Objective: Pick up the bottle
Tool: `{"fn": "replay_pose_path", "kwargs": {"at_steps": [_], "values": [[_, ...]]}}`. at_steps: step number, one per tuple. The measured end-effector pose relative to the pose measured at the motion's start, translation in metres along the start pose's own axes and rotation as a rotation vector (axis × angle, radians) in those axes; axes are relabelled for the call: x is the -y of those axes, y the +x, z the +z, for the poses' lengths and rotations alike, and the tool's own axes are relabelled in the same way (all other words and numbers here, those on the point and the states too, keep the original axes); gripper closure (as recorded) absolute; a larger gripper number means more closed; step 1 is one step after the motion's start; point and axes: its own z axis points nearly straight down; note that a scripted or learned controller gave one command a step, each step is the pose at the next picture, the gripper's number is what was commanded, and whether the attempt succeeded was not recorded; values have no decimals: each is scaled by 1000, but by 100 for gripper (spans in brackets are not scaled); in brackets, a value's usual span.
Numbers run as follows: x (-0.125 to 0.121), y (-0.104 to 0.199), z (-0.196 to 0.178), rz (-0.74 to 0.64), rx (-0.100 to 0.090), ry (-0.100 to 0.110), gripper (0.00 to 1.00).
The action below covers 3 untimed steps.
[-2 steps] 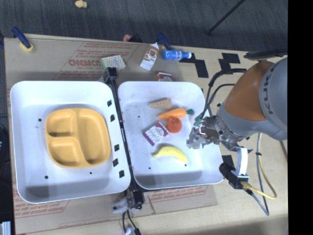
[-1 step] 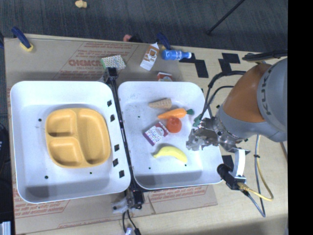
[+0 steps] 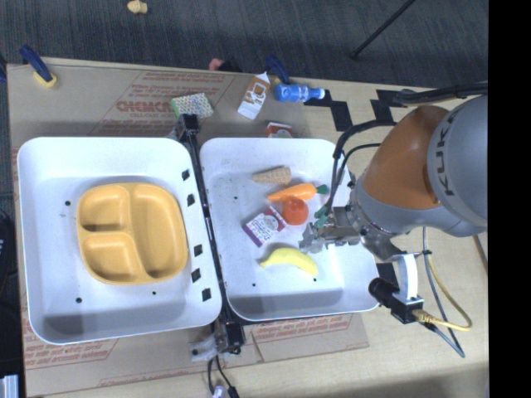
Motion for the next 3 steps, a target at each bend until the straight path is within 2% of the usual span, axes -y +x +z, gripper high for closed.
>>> {"fn": "replay_pose_path", "kwargs": {"at_steps": [1,2,3], "values": [[0,-40,-11,-217,3,-2,100],[0,-66,-2,-378,2,-2,100],[0,20,28,69,-1,1,100]]}}
